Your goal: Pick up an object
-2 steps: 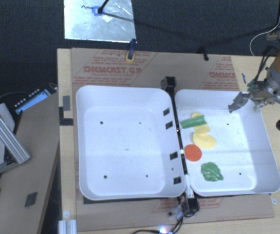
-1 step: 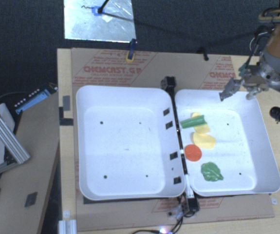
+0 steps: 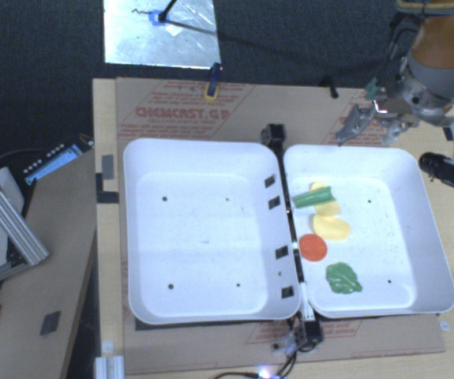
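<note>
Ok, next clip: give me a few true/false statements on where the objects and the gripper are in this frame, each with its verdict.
1. All the small objects lie in the right bin. True.
2. The gripper hangs above the right bin's far edge. True.
3. The orange-red disc lies in the left bin. False: it lies in the right bin, near the divider.
4. The long green piece lies partly across a yellow piece. True.
5. The leafy green piece is the farthest object from the camera. False: it is the nearest.
</note>
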{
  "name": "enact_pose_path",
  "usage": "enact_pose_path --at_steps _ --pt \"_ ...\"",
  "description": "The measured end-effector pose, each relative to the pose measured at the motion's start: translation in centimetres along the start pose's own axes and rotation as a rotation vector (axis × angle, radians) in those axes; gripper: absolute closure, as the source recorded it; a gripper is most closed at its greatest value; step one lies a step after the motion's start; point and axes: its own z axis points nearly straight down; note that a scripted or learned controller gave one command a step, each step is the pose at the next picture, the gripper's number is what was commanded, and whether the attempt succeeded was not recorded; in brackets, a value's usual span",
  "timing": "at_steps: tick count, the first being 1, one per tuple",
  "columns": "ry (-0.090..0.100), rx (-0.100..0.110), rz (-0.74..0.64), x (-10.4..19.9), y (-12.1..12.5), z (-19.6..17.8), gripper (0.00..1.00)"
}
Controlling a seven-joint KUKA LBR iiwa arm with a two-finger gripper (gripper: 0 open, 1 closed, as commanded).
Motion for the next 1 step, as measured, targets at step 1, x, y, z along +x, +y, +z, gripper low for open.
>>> enact_pose_path --at_steps 1 --pt "-0.003 0.002 0.002 -0.48 -0.05 -0.76 1.00"
